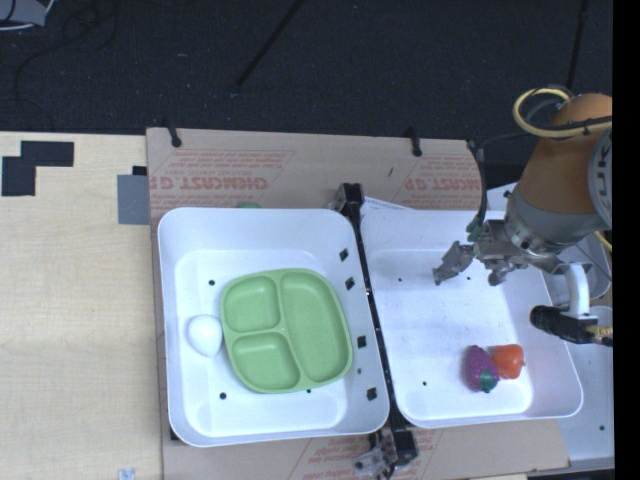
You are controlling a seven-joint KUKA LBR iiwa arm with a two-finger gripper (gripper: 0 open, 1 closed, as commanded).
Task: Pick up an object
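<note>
Gripper [470, 265]: fingers spread apart, holding nothing, over right bin [420, 388].
Purple toy [480, 367], orange toy [508, 360]: touching, at gripper's 5 o'clock.
Left bin [200, 418]: green tray [285, 329]; white egg [204, 334] at its 9 o'clock.

High slanted view over both bins [300, 230]

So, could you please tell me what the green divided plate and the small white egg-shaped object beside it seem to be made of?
The green three-compartment plate looks like moulded plastic: uniform colour, rounded ridges, a soft matte sheen. The white egg-shaped object appears smooth and slightly glossy, probably plastic, though the view leaves that open.
</note>
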